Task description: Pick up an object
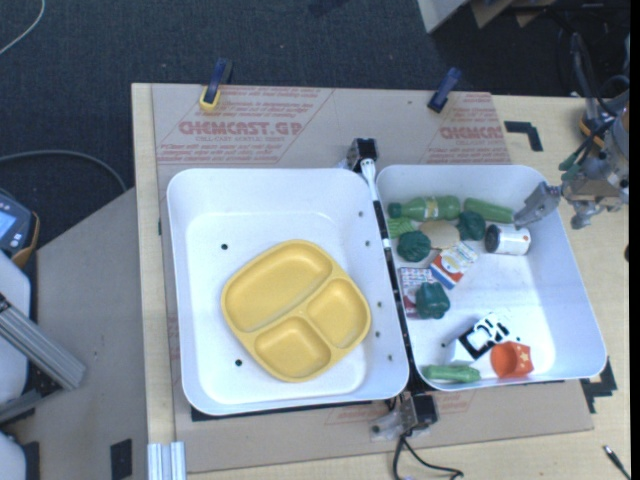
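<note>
The right bin [570, 268] holds several small items. Along its back lie a green bottle [430, 208] and a green vegetable [487, 209], with a teal piece [470, 228] and a white cylinder [508, 239] just in front. Further forward are a round green item [413, 245], a red and white packet [455, 263], a dark green lump [432, 300], a black and white piece [483, 336], an orange item [512, 359] and a green pod [452, 373]. My gripper [560, 208] hangs over the bin's back right rim, open, nothing between its fingers.
A yellow divided plate [296, 308] lies in the left bin [190, 228]. Clamps [212, 85] hold the board at the back. Bare bin floor shows right of the packet.
</note>
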Robot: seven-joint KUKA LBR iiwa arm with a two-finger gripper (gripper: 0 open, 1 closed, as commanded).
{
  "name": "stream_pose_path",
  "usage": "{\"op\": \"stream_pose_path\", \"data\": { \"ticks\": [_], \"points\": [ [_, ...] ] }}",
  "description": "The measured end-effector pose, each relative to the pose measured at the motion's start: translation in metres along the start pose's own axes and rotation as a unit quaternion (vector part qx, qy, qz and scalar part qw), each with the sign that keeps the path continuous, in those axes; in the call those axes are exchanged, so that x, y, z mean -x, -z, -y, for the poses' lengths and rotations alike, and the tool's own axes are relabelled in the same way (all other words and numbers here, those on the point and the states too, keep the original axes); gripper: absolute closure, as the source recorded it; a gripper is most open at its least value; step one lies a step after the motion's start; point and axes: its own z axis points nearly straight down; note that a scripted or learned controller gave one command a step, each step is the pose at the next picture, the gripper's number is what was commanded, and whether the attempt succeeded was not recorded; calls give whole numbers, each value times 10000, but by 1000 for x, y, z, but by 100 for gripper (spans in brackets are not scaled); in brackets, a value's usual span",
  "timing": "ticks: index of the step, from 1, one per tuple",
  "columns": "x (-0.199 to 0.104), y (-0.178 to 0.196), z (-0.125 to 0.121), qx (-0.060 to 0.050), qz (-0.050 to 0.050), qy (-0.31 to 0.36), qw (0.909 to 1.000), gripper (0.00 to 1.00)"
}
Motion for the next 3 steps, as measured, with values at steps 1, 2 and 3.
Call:
{"op": "stream_pose_path", "data": {
  "ticks": [1, 2, 3],
  "points": [
    [-1, 8, -3, 67, 17, 18, 10000, 0],
    [6, -49, 5, 27, 3, 14, 10000, 0],
    [6, -92, 5, 34, 3, 17, 10000, 0]
  ]
}}
